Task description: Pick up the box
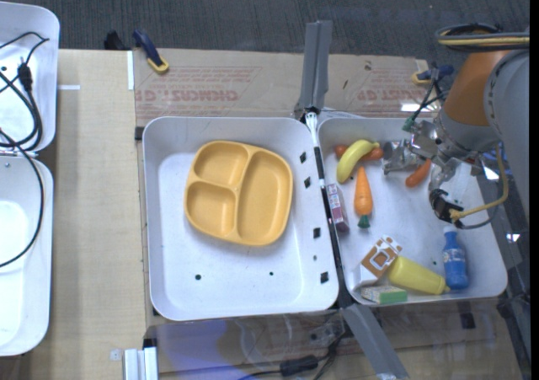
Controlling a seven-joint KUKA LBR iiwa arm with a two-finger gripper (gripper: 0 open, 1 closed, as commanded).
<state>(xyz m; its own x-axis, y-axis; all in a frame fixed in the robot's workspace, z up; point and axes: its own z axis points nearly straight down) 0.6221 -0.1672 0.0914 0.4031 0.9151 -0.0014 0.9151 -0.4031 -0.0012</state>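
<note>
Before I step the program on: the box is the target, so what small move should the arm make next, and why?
Probably shift the gripper toward the near edge of the right bin. It sits at the far end by the banana, while the box lies near the front, against the yellow bottle.

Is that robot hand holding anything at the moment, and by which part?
It cannot be told: the gripper sits low beside the banana, its grip unclear. The box lies apart, untouched.

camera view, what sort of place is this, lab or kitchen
Most likely a robot lab test bench: a grey arm reaches over two white bins, toy food such as a banana fills one, and cables run beneath.
</note>
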